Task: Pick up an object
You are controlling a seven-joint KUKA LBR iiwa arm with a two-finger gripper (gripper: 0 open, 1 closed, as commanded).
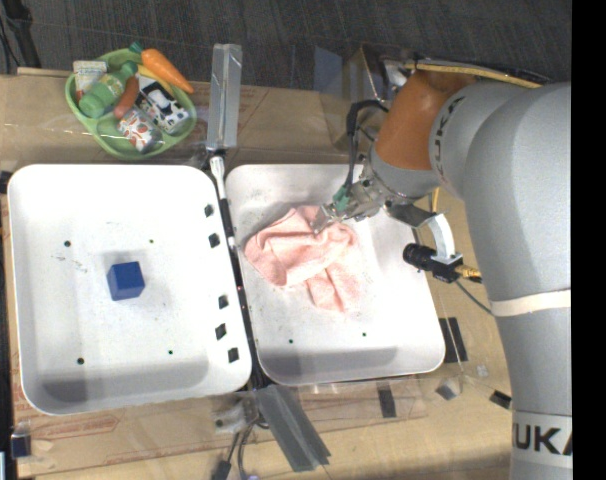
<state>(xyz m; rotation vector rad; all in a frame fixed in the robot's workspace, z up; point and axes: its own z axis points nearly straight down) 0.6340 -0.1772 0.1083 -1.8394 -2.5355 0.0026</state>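
A crumpled pink cloth (305, 255) lies in the right bin (403, 343), near its middle and back. My gripper (340, 211) is down at the cloth's upper right edge, touching the fabric there. The arm's grey body and orange band (415, 118) rise behind it on the right. A small blue cube (126, 280) sits in the left bin (43, 368), left of its middle, far from the gripper.
A green bowl (131, 103) holding toy food, including an orange carrot, stands on the bench behind the left bin. A grey divider with black clips (223, 238) runs between the two bins. A black cable connector (431, 261) hangs off the arm over the right bin's right side.
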